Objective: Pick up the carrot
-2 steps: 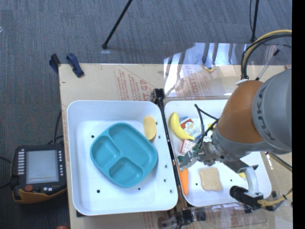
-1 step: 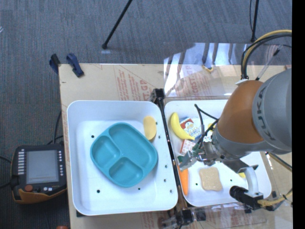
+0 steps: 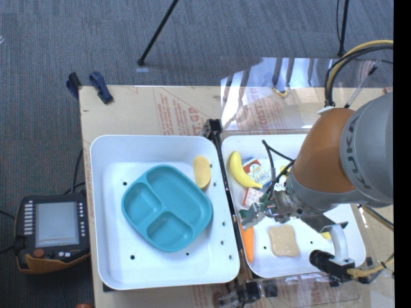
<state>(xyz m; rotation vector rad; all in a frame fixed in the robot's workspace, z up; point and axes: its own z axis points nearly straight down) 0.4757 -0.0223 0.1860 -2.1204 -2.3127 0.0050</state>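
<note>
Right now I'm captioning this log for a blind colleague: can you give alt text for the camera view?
The gripper hovers in the right bin just above the carrot, which lies near a slice of bread and a banana. The left bin holds a blue divided plate.

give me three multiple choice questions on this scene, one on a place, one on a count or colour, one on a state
1. Where does the carrot lie?
A. on the blue tray
B. in the right bin, by its left wall
C. on the floor

2. How many compartments has the blue tray?
A. three
B. five
C. one

3. How does the toast slice rest?
A. standing on edge
B. flat on the bin floor
C. stacked on the banana

Answers:
1. B, the orange carrot sits beside the wall of the right bin.
2. A, two small wells and one large are visible.
3. B, its full face shows from above.
</note>
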